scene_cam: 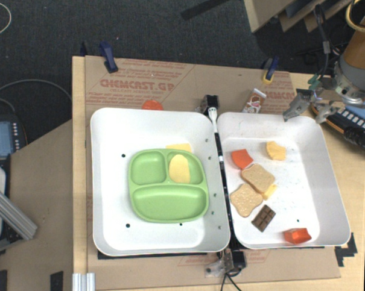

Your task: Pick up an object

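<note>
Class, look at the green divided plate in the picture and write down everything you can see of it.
The green plate is a light green, rounded-rectangle tray that looks like moulded plastic. Raised ridges split it into three compartments: two small ones at the far side and one wide one at the near side. It lies flat in the middle of the left white bin. A pale yellow oval piece sits in the far right compartment. A yellow block lies against its far rim.

The robot arm (pixel 358 56) is grey with an orange band. Its hand (pixel 306 104) is small, grey metal, with thin wires beside it.
</note>
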